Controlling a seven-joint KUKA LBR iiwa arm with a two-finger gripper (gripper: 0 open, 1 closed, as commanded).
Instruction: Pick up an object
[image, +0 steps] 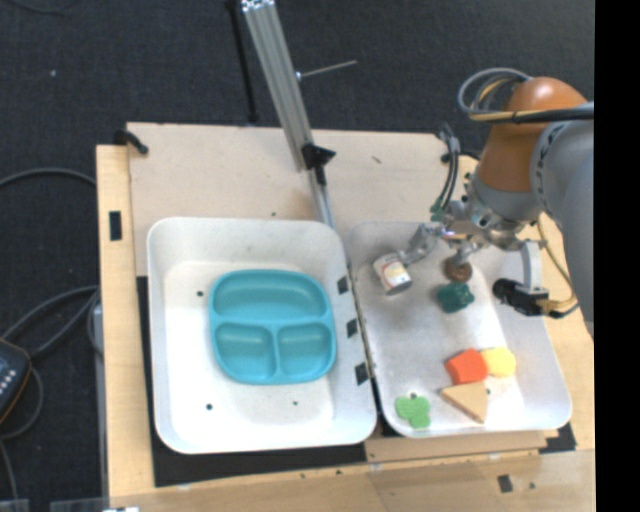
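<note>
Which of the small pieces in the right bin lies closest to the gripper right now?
The dark green piece, just below the gripper. The orange block, yellow piece and tan wedge cluster far nearer the bin's front.

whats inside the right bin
A small can, dark green piece, orange block, yellow piece, tan wedge, green piece. The gripper covers its far corner.

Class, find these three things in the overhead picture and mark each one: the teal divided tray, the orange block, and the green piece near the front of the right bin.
teal divided tray (271, 326), camera view, on the ridge between its compartments.
orange block (466, 366), camera view, on its top face.
green piece (412, 409), camera view, on its middle.
</note>
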